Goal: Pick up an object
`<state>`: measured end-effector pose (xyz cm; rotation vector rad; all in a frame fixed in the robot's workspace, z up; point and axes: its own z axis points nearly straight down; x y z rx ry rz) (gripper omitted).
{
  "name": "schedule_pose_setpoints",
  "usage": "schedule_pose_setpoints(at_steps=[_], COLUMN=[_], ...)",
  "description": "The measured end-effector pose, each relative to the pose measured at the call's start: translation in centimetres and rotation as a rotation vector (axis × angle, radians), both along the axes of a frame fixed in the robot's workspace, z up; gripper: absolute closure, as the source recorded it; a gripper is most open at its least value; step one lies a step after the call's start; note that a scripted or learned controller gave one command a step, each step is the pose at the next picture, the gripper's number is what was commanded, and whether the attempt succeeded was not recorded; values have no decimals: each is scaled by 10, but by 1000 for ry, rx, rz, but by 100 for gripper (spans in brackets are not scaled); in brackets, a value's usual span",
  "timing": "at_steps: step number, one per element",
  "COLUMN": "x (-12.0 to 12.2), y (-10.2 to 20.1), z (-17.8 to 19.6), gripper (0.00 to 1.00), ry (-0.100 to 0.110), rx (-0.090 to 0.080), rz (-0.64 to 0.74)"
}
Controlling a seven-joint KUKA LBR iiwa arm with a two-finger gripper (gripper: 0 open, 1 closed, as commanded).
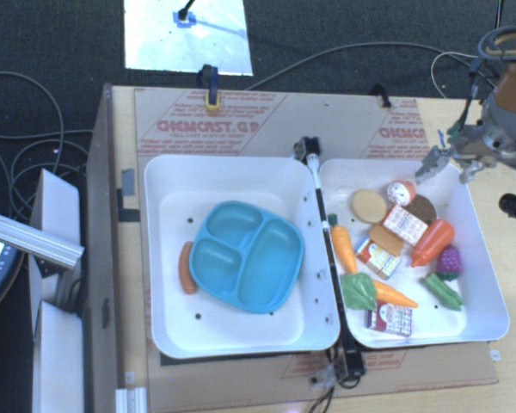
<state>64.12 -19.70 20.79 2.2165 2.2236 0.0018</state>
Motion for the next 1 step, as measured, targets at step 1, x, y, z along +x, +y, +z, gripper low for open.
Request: schedule_pose_setpoints(at_steps=[1], x=[31], y=[65], z=[-118], gripper=[0], ry=[-9], rx=[0], rz=[1])
